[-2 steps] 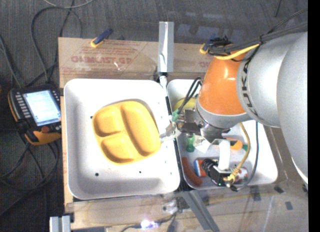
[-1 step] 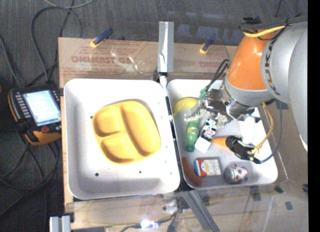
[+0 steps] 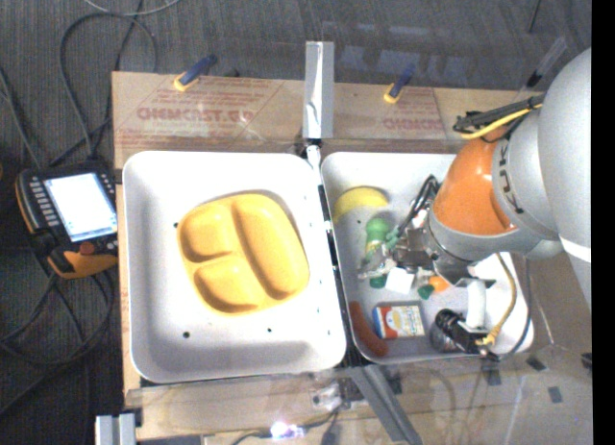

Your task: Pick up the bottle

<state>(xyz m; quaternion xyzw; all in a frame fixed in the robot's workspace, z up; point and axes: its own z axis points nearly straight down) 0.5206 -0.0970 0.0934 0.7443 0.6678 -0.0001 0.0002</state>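
The bottle [image 3: 378, 232] is small and green and lies in the right bin [image 3: 336, 241], near its middle, just below a yellow round fruit [image 3: 357, 203]. My gripper [image 3: 392, 259] hangs over the middle of that bin, right beside the bottle's near end and partly covering it. The arm's orange band and grey wrist hide much of the bin's right half.
In the right bin's front part lie a small white and orange carton [image 3: 399, 320], a red sausage-shaped thing [image 3: 366, 330] and a white block [image 3: 400, 283]. The left bin [image 3: 154, 270] holds a yellow divided plate [image 3: 245, 251]. A handheld pendant [image 3: 72, 210] sits off the bench at left.
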